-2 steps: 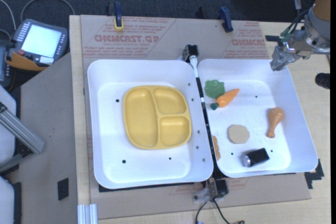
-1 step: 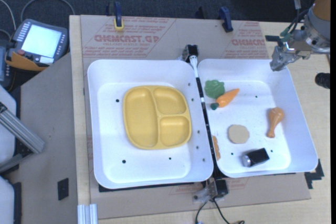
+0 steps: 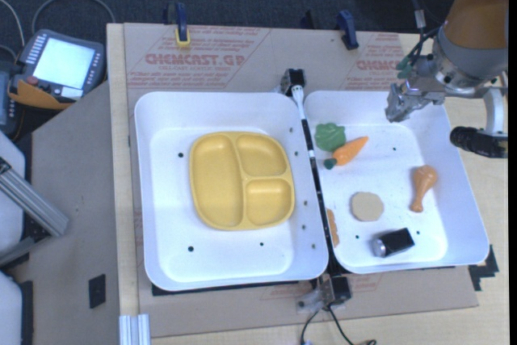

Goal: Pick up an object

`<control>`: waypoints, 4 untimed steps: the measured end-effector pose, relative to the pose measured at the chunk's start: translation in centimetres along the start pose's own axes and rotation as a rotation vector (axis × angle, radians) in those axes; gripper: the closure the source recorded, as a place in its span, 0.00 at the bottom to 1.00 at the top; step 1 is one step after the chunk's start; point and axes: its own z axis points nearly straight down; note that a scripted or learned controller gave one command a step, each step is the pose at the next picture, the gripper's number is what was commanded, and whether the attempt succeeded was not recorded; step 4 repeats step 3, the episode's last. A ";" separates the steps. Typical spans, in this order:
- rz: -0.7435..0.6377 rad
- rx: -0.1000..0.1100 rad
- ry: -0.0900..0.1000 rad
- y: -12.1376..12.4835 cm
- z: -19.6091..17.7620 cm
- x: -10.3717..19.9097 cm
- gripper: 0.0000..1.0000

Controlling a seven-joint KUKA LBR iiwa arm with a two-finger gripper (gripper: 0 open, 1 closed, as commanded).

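Hovering over the right bin's far edge, the gripper, its jaw state impossible to tell, was apparently poised above the carrot and drumstick.

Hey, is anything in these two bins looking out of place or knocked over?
One thing: a small orange piece sits up against the left wall of the right bin, by the divider, apart from the other items. The black and silver cylinder lies on its side. The yellow tray sits flat in the left bin.
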 end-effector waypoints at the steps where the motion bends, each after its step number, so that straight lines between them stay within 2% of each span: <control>1: 0.000 0.000 0.000 -2.1 0.4 5.5 1.00; 2: -0.001 0.000 0.000 -3.1 1.4 11.6 1.00; 3: -0.002 -0.001 0.000 -4.3 0.5 17.3 1.00; 4: -0.002 -0.001 0.000 -4.3 0.5 17.3 1.00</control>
